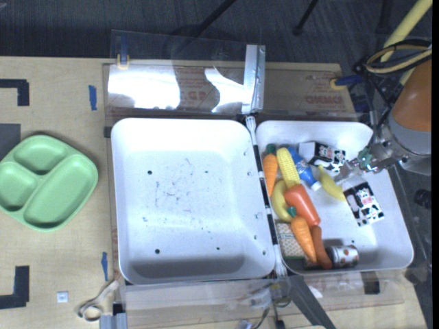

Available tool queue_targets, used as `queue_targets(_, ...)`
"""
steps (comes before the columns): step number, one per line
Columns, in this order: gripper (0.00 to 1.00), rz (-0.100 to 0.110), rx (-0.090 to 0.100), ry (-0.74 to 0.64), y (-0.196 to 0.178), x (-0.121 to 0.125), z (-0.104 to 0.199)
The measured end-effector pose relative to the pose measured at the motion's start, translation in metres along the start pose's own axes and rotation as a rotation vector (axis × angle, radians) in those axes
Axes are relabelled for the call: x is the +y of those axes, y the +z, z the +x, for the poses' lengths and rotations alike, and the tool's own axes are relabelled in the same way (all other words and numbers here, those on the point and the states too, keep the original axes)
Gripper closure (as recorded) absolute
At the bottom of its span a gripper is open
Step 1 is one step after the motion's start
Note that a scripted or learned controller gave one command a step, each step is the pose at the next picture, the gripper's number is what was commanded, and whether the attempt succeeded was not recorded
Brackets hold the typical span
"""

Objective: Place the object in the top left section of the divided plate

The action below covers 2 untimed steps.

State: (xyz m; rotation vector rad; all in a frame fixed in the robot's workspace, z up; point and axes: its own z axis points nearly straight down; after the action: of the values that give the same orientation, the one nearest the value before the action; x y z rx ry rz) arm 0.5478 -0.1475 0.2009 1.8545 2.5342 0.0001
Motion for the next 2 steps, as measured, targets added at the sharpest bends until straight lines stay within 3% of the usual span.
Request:
queue_targets(1,0.00,-0.001,0.000,0.000,-0.0003,0.0001,-0.0001)
queue_targets(2,0.00,-0.001,0.000,0.000,-0.0003,0.0001,-0.0001)
